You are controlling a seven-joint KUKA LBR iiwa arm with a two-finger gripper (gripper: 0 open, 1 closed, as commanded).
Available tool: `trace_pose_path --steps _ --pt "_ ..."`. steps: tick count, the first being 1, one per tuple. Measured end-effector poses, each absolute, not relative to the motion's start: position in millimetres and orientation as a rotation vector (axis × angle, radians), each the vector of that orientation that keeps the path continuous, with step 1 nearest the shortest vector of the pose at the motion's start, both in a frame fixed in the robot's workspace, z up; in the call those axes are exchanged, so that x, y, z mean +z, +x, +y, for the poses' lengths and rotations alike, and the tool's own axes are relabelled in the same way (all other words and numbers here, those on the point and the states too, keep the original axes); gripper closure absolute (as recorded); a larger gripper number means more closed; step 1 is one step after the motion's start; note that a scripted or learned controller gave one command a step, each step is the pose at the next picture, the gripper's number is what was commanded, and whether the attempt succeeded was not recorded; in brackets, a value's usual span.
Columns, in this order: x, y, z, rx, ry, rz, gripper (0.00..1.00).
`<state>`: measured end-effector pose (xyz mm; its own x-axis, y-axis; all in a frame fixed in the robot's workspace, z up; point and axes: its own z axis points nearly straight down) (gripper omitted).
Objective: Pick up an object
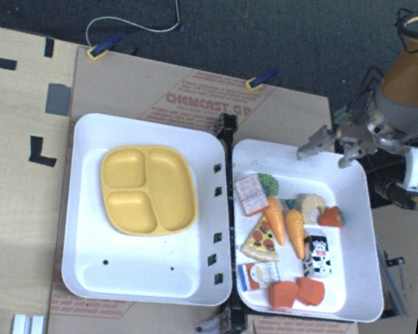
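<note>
The right bin (361,200) holds several toy foods: two orange carrots (285,225), a pizza slice (263,240), a green broccoli piece (268,184), a pale cauliflower (311,204), a red strawberry-like piece (332,216), a black-and-white cow-print carton (317,255), two orange-red blocks (297,293) and small printed packets (249,194). My gripper (330,151) hangs over the bin's far edge, above and behind the foods. Its two fingers are spread apart with nothing between them.
The left bin (76,259) holds a yellow divided plate (147,189). Black clips (229,125) join the bins along the middle divider. Cardboard lies under both bins, and a white cable (137,25) loops at the back.
</note>
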<state>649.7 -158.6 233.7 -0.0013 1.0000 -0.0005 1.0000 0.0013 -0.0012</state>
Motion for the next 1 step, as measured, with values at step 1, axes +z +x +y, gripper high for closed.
trace_pose_path --steps 1 --pt "146.8 659.3 -93.2 0.003 -2.216 -2.222 0.0"
